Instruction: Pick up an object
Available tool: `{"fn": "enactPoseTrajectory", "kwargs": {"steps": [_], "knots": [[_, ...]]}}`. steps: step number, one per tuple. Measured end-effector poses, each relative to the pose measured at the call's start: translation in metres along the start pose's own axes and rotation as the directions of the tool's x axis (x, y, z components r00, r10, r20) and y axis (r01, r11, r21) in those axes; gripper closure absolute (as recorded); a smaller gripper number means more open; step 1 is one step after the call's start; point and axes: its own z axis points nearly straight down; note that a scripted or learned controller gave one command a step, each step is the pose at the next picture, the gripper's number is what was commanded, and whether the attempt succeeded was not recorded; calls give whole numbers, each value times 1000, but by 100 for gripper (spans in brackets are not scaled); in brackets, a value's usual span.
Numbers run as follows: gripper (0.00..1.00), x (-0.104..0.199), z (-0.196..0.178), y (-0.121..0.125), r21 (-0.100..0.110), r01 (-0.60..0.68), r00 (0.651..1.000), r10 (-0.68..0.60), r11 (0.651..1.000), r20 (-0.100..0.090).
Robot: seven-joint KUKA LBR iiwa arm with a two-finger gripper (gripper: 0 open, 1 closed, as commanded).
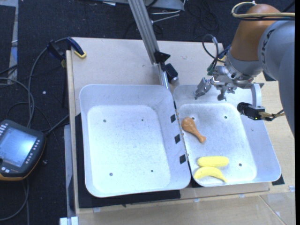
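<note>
In the right bin (232,125) lie three toy foods. A brown chicken drumstick (193,128) rests near the bin's left wall. A yellow oblong piece (213,161) and a yellow banana (209,173) sit close together at the front. My gripper (211,93) hangs over the bin's far edge, above and behind the drumstick. Its fingers (200,89) stand open with nothing between them.
The left bin (124,139) adjoins the right one. A slanted aluminium post (145,27) rises from the bench behind the seam between the bins. A teach pendant (16,146) and cables lie off the bench at the left. A clamp (75,48) grips the bench's far left corner.
</note>
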Motion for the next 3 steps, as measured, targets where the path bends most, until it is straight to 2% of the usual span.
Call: {"fn": "enactPoseTrajectory", "kwargs": {"steps": [1,2,3], "knots": [[0,7,61,-3,1,0,1000,0,1000,0],[100,6,47,-1,-5,0,1000,0,1000,1],[100,-1,-11,5,-9,0,1000,0,1000,1]]}}
